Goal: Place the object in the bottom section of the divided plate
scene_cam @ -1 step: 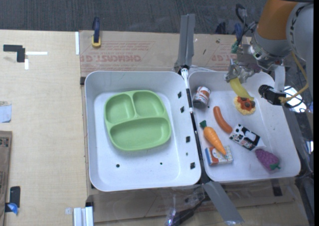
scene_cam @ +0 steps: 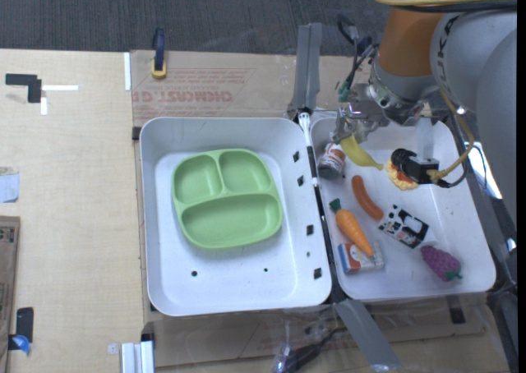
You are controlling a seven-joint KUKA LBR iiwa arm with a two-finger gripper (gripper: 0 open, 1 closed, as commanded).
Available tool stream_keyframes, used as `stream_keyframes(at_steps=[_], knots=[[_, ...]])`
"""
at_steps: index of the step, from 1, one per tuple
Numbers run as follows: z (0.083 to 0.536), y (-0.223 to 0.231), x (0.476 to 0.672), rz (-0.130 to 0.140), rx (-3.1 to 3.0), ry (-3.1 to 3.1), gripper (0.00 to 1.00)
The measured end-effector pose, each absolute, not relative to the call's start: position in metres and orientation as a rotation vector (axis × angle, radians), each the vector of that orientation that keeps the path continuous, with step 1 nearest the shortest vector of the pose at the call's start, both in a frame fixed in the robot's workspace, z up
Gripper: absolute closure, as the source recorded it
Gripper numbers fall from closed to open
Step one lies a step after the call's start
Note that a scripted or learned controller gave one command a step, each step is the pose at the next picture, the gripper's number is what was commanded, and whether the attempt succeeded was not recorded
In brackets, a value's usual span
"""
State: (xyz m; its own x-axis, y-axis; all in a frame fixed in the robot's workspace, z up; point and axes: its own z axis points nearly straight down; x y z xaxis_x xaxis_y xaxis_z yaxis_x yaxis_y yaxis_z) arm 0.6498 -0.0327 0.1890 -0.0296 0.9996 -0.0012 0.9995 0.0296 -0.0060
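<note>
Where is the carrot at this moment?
The carrot lies in the right bin, near its left wall, between the sausage above and the small carton below.

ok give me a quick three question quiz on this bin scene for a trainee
1. True or false: the green divided plate lies in the left bin.
2. Which thing lies nearest the gripper?
A. purple grapes
B. banana
C. carrot
3. Fill in: the plate has two small sections at the top and one ____ section at the bottom.

Key
1. True. The plate is alone in the left bin; the toys are in the right bin.
2. B. The banana lies just under the gripper.
3. Large.
</note>
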Motion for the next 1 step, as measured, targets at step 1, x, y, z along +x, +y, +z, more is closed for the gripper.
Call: stream_keyframes(at_steps=[1], knots=[[0.1889, 0.013, 0.6104, 0.007, -2.057, -2.37, 1.0]])
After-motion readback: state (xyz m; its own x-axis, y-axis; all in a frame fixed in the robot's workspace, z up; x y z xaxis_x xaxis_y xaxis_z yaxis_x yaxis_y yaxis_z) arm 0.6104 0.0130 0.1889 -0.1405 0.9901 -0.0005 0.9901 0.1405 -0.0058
